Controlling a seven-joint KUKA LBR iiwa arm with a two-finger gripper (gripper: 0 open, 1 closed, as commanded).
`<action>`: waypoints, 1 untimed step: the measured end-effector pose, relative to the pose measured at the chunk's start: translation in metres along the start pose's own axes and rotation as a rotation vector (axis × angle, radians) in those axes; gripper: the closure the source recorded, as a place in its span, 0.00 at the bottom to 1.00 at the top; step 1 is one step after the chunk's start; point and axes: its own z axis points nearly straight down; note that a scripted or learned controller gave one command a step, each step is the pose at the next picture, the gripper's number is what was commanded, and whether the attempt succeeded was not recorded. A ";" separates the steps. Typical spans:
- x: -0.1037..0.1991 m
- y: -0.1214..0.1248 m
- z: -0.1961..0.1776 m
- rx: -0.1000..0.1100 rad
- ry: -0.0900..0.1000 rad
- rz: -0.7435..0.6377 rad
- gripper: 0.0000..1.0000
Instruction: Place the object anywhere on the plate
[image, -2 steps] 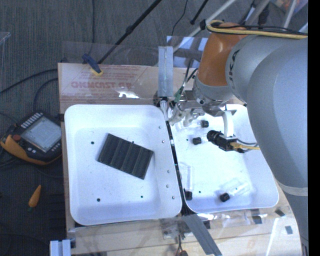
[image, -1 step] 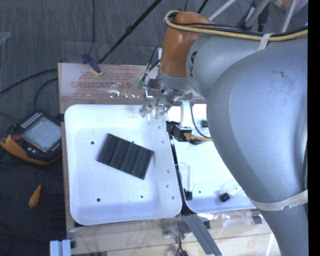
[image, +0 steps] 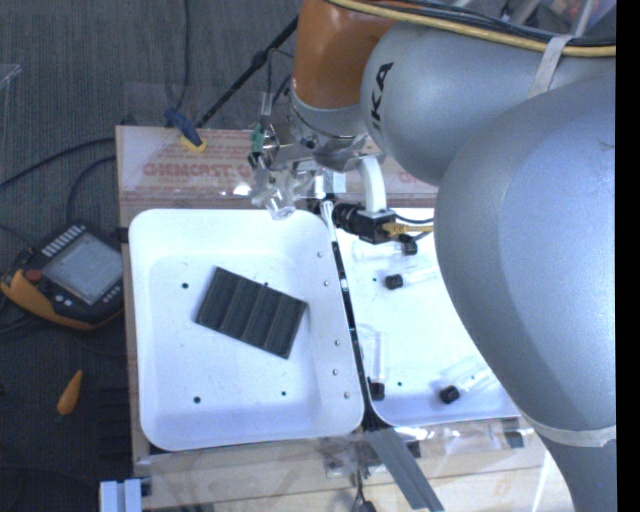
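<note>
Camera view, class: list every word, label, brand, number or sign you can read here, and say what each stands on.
"KA": black letters, cut off at the left, on the grey robot arm below its orange band.
Red printed lettering on the brown board behind the white bins: too blurred to read.
Screen of the orange-edged handheld controller: too small to read.

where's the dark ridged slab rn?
In the camera view, the dark ridged slab lies flat and tilted near the middle of the left white bin, below and left of the gripper at the bin's far rim.

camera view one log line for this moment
gripper: over left bin far edge | dark ridged plate: in left bin, bare | object: unplaced
</note>
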 end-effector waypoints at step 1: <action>0.060 0.016 -0.082 -0.003 0.002 -0.441 1.00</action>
